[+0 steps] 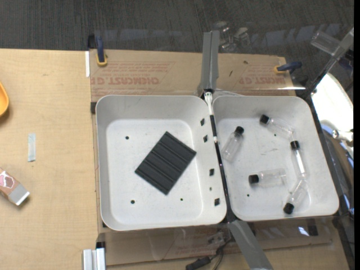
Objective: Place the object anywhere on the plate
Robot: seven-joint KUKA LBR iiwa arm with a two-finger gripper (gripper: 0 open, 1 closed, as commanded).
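Note:
A flat black ribbed plate [166, 163] lies turned at an angle near the middle of the left bin [112, 207]. In the right bin [323, 207] lie several clear vials with black caps. One vial [232, 143] is near the bin's left wall, and another [277, 126] is toward the back. A third [268, 177] lies in the middle. A long vial [298, 161] and a shorter one [295, 199] lie along the right side. All the vials rest on their sides, apart from the plate.
The bins sit on cardboard [140, 75] held by clamps [100, 55] at the back. The bins' adjoining rims [215, 151] separate them. On the wooden bench to the left lie a small grey strip [31, 148] and a wrapped item [14, 188].

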